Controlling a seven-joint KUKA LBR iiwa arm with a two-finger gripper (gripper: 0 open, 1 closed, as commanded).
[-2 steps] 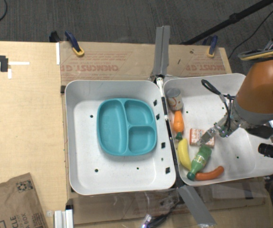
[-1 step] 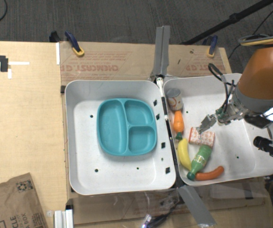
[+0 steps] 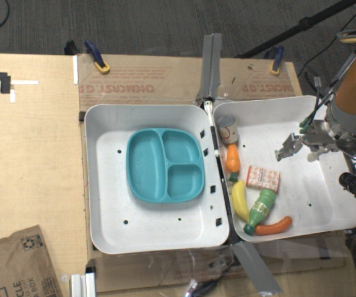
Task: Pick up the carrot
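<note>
Dark carpet runs behind a pale wooden worktop (image 3: 29,166), where a sheet of cardboard (image 3: 153,82) sits under two white bins side by side. The left bin (image 3: 103,184) holds a teal divided plate (image 3: 165,164). In the right bin (image 3: 314,113) I see the carrot (image 3: 232,158) lying close against the wall shared with the left bin, just below a small can (image 3: 228,129) and above a banana (image 3: 239,200). A pink box (image 3: 263,178), a green bottle (image 3: 260,210) and an orange sausage-like piece (image 3: 273,226) lie nearby.

My end effector (image 3: 284,153) hangs over the middle of the right bin, well apart from the carrot, with nothing between its fingers that I can see; whether they stand apart or together I cannot tell at this size.

For a clean pick I would move toward the shared wall and come down over the carrot's middle, fingers across its narrow width, keeping off the wall and the can. The arm's upper part is cut off at the frame's edge, and the carrot's green end is hard to make out.
</note>
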